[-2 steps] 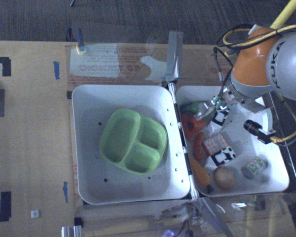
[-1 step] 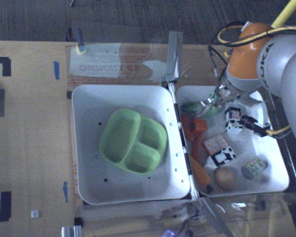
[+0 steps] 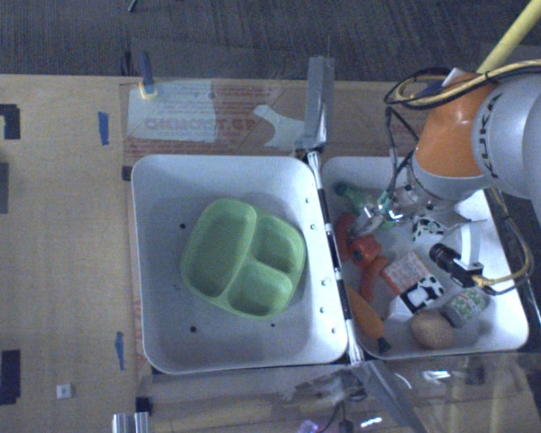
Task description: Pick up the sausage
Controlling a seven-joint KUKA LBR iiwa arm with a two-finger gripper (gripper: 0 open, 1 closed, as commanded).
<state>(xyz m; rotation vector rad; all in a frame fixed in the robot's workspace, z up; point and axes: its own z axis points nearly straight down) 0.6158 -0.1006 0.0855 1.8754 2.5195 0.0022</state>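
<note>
The sausage [image 3: 344, 234] is a reddish-brown, elongated piece lying along the left wall of the right bin [image 3: 512, 327]. A smaller red piece [image 3: 366, 250] lies just to its right. My gripper [image 3: 377, 215] hangs low over the upper middle of the right bin, just right of and slightly above the sausage's upper end. The view does not show anything held in it. The grey arm with its orange band [image 3: 451, 133] reaches in from the upper right and hides the bin's back right part.
The left bin [image 3: 153, 332] holds a green divided plate [image 3: 244, 257]. The right bin also holds an orange carrot [image 3: 367, 316], a brown potato [image 3: 431, 330], an orange packet [image 3: 404, 271], a black-and-white block [image 3: 425, 292], a greenish can [image 3: 465, 307] and a green item [image 3: 344, 190].
</note>
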